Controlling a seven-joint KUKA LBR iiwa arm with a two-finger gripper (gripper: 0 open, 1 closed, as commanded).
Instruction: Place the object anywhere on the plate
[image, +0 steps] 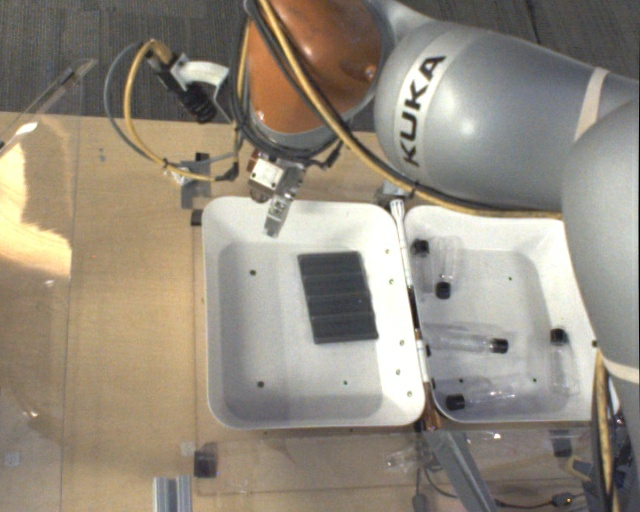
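The claw (275, 212) hangs over the far rim of the left bin (230, 400). Whether it is apart or together cannot be told from this slant, and no object can be seen in it. The dark ribbed plate (338, 297) lies near it in that bin. The likely objects, clear tubes with black caps (470, 345), lie scattered in the right bin (500, 228), well apart from the claw. A good pick would probably cross over and close across one tube's middle, chosen away from the walls.
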